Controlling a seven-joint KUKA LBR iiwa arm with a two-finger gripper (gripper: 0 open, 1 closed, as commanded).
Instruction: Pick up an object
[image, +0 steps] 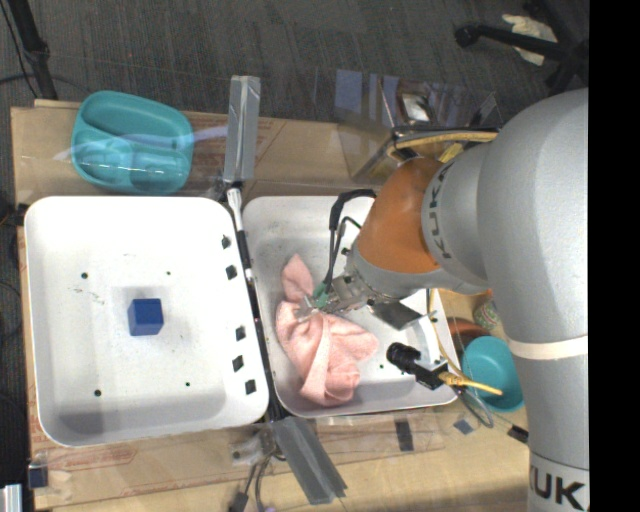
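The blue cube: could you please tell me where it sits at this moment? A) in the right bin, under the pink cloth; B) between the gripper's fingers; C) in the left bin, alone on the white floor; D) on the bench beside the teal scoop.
C: the blue cube rests on the floor of the left bin, well apart from the pink cloth and the gripper, which are over the right bin.
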